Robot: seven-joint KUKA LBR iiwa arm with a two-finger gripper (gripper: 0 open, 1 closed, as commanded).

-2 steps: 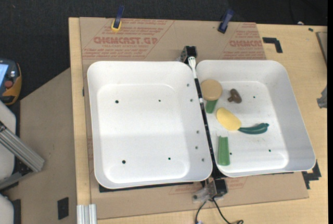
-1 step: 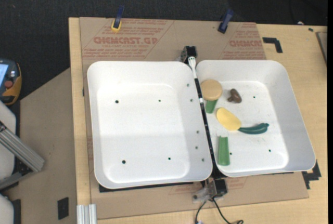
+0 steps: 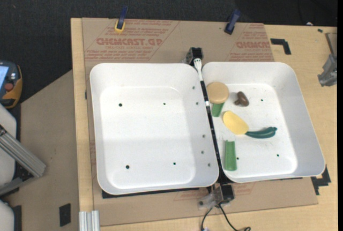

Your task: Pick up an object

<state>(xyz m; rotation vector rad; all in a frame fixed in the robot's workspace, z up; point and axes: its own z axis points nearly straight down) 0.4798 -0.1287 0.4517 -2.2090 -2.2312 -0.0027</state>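
Observation:
The right bin (image 3: 289,163) holds several small objects near its left wall. A green bottle with a round tan cap (image 3: 217,94) lies at the top. Right of it sits a small brown lump (image 3: 242,98). Below them is a yellow oval piece (image 3: 235,123), touching a dark teal curved piece (image 3: 261,132). A green stick (image 3: 229,155) lies lower, along the left wall. A grey part of my gripper (image 3: 328,72) shows at the frame's right edge, outside the right bin and well clear of every object.
The left bin (image 3: 107,117) adjoins the right one along a shared black seam. Both rest on a cardboard sheet (image 3: 161,37) held by two clamps at its back edge. A cable runs out at the front.

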